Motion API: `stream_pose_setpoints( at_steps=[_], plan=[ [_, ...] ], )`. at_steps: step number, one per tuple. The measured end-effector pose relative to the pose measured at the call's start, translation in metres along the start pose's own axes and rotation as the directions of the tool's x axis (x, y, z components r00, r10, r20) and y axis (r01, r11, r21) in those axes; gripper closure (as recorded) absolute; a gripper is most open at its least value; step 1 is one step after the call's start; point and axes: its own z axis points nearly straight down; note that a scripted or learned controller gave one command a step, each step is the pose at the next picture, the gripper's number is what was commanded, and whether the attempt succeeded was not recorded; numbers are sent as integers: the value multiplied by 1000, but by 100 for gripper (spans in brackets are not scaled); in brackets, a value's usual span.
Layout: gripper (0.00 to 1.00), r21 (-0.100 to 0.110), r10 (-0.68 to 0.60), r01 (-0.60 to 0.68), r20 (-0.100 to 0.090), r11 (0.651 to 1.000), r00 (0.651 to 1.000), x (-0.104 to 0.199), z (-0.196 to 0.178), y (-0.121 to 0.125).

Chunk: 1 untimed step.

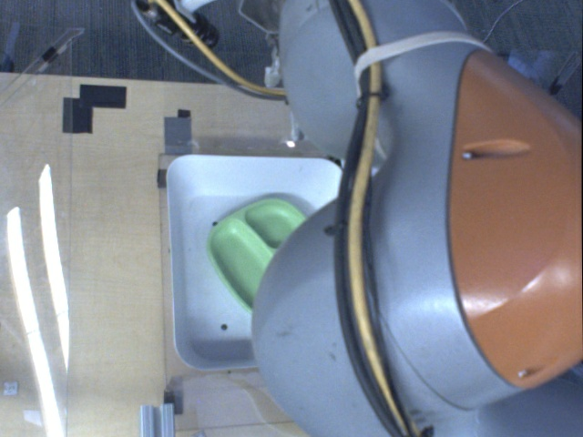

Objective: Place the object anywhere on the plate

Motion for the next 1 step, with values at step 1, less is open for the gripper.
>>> stream_pose_setpoints(
  at_steps=[1],
  plan=[
    [0,-1,-58,58,0,998,998,-13,-44,56]
  ],
)
